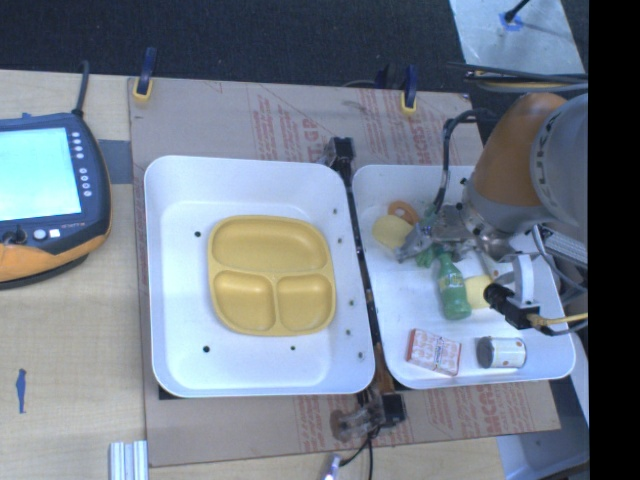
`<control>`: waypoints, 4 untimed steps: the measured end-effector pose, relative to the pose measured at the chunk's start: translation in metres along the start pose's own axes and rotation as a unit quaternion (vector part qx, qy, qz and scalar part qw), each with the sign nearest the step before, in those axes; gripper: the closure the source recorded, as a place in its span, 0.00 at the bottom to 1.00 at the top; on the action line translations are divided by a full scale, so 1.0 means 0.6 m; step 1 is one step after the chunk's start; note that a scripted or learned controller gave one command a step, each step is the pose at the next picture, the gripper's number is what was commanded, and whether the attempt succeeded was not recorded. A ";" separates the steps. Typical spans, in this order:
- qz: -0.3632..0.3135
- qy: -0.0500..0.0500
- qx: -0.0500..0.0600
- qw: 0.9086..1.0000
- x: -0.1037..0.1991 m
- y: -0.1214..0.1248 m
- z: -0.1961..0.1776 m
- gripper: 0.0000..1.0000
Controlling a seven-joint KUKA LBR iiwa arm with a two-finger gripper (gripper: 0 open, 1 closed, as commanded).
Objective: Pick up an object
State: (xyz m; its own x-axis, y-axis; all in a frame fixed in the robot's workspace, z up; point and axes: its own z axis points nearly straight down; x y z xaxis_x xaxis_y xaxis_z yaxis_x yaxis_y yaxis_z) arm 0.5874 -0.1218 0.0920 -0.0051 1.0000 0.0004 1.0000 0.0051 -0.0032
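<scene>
Arm: we see the grey arm (540, 168) with its orange band leaning in over the right bin (395, 363), presumably because all the loose things we might pick lie there.
End effector (428, 240): it sits low among the clutter in the upper half of that bin, and we cannot tell its state, since the wrist and cables crowd it.
Green bottle (452, 290): lying on its side just below the end effector, its neck pointing up toward it; we judge it the likeliest thing to pick, yet we see nothing held.
Yellow ball (392, 231): just to the left of the end effector, with a small orange thing (404, 211) touching its upper side.
Yellow piece (477, 290): against the bottle's far side, below and right of the end effector.
Red-and-white packet (433, 351): flat, well below the end effector, near the bin's front wall.
Small tin (500, 352): on its side, beside the packet.
Left bin (165, 358): well to the left of the end effector, carrying one yellow divided tray (270, 273), probably as the drop place.
Handheld screen (45, 193): at the far left of the worktop (60, 388), out of reach of the work.
Count: two bins, one tray with three compartments, six loose things, one handheld screen.
</scene>
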 end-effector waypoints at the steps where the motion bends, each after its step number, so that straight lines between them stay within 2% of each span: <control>1: 0.001 0.000 0.001 1.000 -0.103 -0.157 0.001 0.00; 2: -0.001 0.000 0.000 1.000 -0.018 -0.078 0.001 0.00; 3: -0.001 0.000 0.001 1.000 0.026 -0.096 0.001 0.00; 4: -0.002 0.000 0.003 1.000 0.023 -0.097 -0.015 1.00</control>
State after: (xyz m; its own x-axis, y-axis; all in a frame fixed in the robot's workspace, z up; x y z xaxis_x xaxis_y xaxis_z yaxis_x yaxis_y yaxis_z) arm 0.5294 -0.1080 0.1014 -0.0098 1.0000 0.0004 0.9999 0.0098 -0.0090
